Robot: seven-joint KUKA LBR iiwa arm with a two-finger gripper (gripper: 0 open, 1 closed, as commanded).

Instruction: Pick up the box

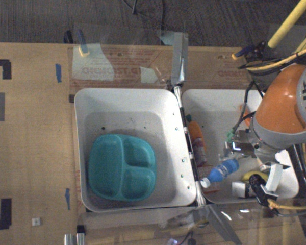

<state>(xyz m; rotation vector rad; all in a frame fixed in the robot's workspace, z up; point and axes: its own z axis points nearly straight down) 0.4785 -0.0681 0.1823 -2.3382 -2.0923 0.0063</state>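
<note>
My hand (pixel 237 148) hangs over the right bin (pixel 214 103); its opening state cannot be determined. The box (pixel 239 189), small and white, lies at 6 o'clock of my hand, near the bin's front wall. Hazard: a blue bottle (pixel 222 171) and a yellow item (pixel 255 176) crowd the box; a descent may clip either and deflect the grasp.

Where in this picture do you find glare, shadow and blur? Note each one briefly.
Camera view: glare streaks the clear panel behind the left bin; soft shadow lies around the teal plate on that bin's floor; the arm is close to the lens and soft-edged, shading the right bin; the blue bottle and orange bottle look slightly blurred.
</note>
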